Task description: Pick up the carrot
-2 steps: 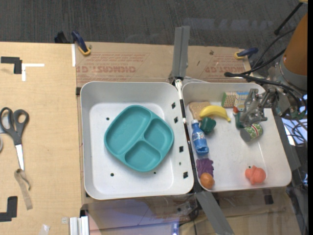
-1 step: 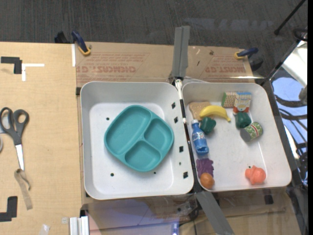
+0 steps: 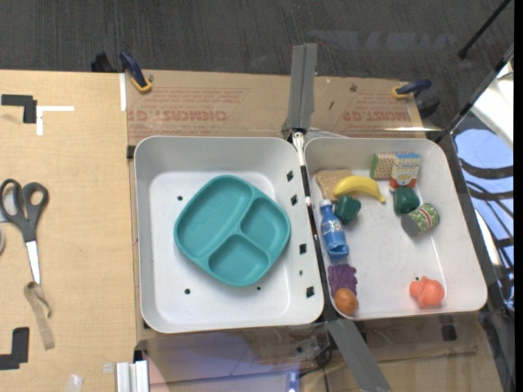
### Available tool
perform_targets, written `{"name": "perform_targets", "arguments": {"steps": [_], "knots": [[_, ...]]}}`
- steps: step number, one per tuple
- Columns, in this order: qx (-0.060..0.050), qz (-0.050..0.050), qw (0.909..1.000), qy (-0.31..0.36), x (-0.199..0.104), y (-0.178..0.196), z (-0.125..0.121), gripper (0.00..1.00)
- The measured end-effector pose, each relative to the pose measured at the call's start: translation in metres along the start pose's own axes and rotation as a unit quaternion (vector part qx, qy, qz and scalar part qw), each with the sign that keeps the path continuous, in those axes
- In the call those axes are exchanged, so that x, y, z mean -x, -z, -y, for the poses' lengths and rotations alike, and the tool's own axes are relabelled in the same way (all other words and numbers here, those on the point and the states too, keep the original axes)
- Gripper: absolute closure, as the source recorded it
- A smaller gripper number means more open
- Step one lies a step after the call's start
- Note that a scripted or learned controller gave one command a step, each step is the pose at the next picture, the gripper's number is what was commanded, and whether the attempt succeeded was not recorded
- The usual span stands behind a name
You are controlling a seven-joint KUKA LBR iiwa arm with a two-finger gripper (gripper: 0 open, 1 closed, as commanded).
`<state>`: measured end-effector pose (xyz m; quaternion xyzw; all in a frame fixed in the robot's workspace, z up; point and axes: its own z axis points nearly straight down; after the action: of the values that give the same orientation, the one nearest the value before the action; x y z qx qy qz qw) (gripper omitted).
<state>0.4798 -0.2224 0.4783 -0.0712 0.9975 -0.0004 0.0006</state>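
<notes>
Camera view is looking down on the desk (image 3: 65,300), where two white bins are sitting side by side, touching along their inner walls. The left bin (image 3: 151,243) is holding a teal divided plate (image 3: 234,230), lying turned at an angle near the middle. The right bin (image 3: 458,243) is carrying the toy food. What I am taking to be the carrot (image 3: 426,291), a stubby orange piece with a bit of green on top, is resting near the bin's near right corner, well apart from everything else. Along the left wall a blue bottle (image 3: 333,232) is lying lengthwise, with a purple piece (image 3: 341,278) below it and a small orange ball (image 3: 346,301) touching that piece at the near left corner. Toward the far edge a banana (image 3: 359,187) is lying over a tan slice (image 3: 329,180), with a dark green piece (image 3: 347,209) just beneath it. Two small boxes (image 3: 395,167) are standing at the far right, another green piece (image 3: 406,200) and a green-and-white can (image 3: 423,217) lying just below them. Scissors (image 3: 24,211) are lying near the desk's left edge.
</notes>
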Motion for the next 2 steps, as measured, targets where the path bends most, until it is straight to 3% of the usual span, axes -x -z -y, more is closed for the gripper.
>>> {"name": "perform_targets", "arguments": {"steps": [1,2], "knots": [[0.002,-0.001,0.9815,0.191,0.013,-0.026,0.001,1.0],[0.002,-0.001,0.9457,0.325,0.022,-0.103,0.002,1.0]]}}
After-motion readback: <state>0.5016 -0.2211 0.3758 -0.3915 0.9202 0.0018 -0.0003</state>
